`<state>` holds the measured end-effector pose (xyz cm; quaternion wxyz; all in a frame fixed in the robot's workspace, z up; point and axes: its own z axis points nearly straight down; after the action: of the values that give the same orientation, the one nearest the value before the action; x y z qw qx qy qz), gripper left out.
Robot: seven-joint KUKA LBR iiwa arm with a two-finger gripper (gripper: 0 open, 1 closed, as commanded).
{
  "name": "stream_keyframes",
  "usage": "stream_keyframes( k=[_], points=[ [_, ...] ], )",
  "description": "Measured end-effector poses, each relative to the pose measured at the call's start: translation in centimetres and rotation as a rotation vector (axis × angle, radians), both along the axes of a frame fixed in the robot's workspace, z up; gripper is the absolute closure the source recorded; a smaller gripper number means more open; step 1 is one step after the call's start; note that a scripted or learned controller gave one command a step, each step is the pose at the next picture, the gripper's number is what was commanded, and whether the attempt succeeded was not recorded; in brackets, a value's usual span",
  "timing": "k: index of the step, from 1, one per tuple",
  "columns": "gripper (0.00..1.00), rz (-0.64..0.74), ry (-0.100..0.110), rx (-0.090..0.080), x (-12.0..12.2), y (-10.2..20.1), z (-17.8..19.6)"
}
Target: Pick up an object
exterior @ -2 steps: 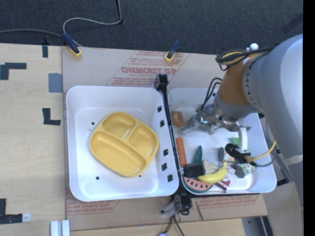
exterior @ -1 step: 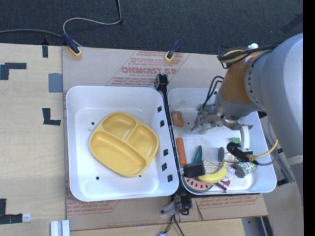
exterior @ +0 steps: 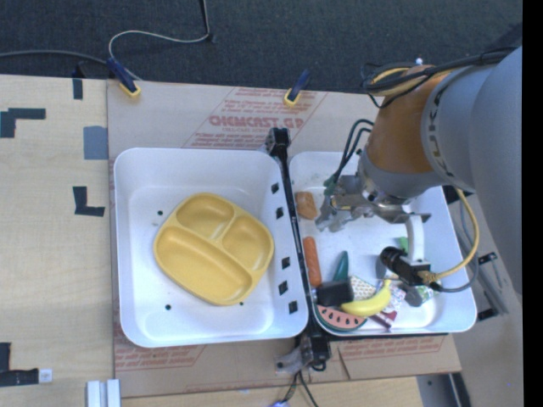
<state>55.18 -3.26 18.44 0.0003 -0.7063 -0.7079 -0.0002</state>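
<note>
Evidently mid-approach, the gripper [exterior: 333, 213], fingers apart and empty, hovers at two o'clock from the slim orange carrot-shaped toy [exterior: 312, 260], needing descent.

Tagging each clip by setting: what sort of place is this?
Probably a robotics lab bench set up for grasping trials. Two white bins sit on cardboard held by clamps, one with a yellow divided plate, the other with toy food such as a banana.
</note>
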Motion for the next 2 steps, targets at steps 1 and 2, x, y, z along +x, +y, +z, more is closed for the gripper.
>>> stream_keyframes(
  k=[1,2],
  points=[
    [0.00,0.000,0.001,0.000,0.0,0.0,0.0],
    [0.00,-0.003,0.001,-0.002,-4.5,-4.7,0.0]
  ],
)
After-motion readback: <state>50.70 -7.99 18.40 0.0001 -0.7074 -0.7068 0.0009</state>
